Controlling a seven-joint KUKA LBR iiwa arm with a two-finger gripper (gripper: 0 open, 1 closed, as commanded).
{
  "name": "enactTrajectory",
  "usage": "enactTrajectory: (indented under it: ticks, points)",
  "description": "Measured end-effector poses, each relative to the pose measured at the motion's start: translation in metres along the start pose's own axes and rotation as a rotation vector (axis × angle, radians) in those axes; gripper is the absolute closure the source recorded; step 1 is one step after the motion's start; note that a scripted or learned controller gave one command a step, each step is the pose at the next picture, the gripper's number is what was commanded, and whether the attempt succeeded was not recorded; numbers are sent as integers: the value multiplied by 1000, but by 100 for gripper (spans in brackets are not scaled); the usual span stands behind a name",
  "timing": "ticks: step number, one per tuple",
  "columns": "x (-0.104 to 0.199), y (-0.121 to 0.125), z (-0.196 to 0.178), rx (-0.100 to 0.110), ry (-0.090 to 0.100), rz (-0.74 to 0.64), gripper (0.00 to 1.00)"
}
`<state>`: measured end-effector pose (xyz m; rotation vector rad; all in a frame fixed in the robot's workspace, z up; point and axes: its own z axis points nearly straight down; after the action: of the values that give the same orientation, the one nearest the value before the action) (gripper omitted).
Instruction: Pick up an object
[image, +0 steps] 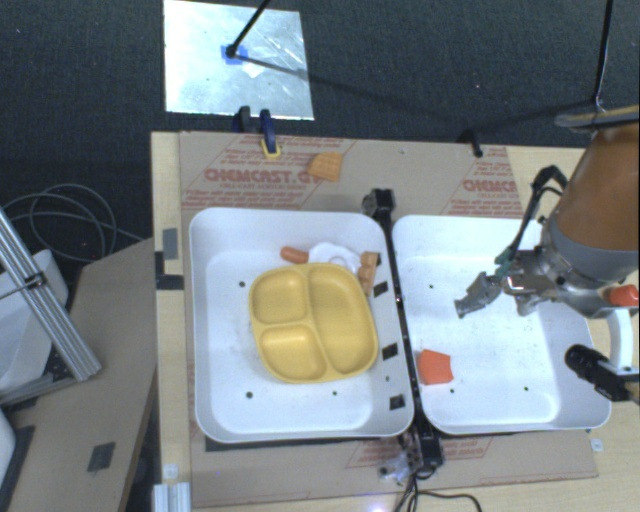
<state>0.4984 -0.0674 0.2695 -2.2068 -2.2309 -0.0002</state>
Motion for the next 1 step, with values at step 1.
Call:
enactTrajectory:
  ticks: [1]
  points:
    - [-86, -13, -65, -11, -8, 16, 0]
